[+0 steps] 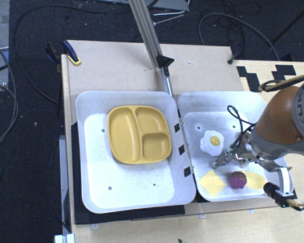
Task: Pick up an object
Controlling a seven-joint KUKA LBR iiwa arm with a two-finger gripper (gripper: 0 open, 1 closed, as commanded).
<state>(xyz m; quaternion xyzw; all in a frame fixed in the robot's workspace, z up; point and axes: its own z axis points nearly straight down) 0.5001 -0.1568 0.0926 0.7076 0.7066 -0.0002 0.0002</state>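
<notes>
Low over the right bin [192,103], arm bent in from the right, hand [224,160] near fried egg [212,142] — grip unclear

A dark floor [25,151] surrounds the bench, carpet-like in texture, with thin black cables [28,80] looping across it on the left and more cables [233,24] curling at the far right. The bench top [116,70] is pale tan wood (plywood, by the look of it), its far half bare. A grey metal pole [144,24] slants from the far edge down toward the middle of the bench, ending in a black clamp [164,62]. At the far left corner sits a blue and yellow clamp [71,53]. A black-and-white patterned marker [266,75] lies on the bench at the right. Light is even and soft, with faint shadows.
</notes>
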